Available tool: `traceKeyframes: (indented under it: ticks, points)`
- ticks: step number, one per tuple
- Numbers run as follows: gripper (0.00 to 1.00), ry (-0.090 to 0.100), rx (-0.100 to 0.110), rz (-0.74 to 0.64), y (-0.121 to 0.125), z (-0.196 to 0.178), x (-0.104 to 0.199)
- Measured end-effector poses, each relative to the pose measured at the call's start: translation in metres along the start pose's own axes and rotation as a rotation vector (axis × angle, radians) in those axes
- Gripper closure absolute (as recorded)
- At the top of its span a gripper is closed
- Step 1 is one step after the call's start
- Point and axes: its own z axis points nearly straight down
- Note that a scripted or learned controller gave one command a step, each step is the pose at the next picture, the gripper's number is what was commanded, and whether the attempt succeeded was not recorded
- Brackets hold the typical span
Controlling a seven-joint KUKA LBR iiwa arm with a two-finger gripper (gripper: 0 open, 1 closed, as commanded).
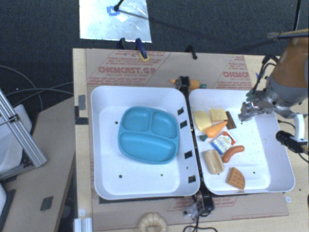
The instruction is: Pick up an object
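Gripper (247, 111) hangs over the right bin's (277, 178) far right part; how far open it is I cannot tell. Toy foods lie left of it: carrot (216, 128), sausage (232, 152), waffle (236, 178).

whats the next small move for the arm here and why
Probably shift the end effector toward the view's left and lower it over the toy food: it hangs above bare floor near the upper right of the right white bin, apart from the brown chocolate bar and yellow cheese slice, the nearest pieces.
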Motion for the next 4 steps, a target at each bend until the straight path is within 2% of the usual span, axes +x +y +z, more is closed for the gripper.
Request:
traceKeyframes:
  ticks: [1,2,3,4]
  points:
    - [1.0,0.0,0.001,0.0,0.001,-0.031,0.0]
    - [1.0,0.002,0.005,-0.002,-0.003,-0.022,0.048]
    - [1.0,0.002,0.005,-0.002,-0.017,-0.03,0.088]
    - [1.0,0.002,0.004,-0.002,-0.023,-0.039,0.109]
